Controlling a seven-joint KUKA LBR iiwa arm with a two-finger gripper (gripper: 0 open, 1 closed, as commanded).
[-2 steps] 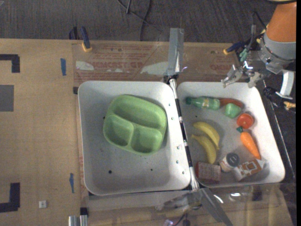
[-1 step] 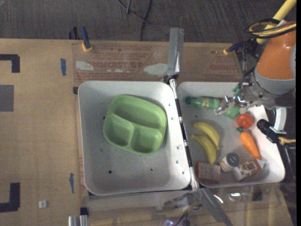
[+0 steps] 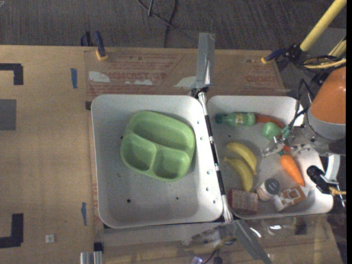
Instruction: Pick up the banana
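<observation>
Inside the right bin [image 3: 220,110], the banana [image 3: 242,162], seemingly two yellow pieces lying side by side, rests at a slant left of that bin's middle. Above the banana, by the bin's far wall, lies a green bottle [image 3: 237,118] with a yellow label. Right of the banana lies a carrot [image 3: 292,169], and above the carrot sits a green rounded object [image 3: 270,129]. Below the banana, along the near wall, are a reddish-brown packet [image 3: 243,200], a small white jar [image 3: 269,188] with a dark lid, and a white carton [image 3: 290,197]. The pincer [image 3: 279,146] hangs over the bin, right of the banana and just above the carrot's top; whether it is open or closed I cannot tell. Left of the banana, the left bin [image 3: 110,197] holds a green divided plate [image 3: 158,145]. Both bins stand on a wooden tabletop [image 3: 44,158].
</observation>
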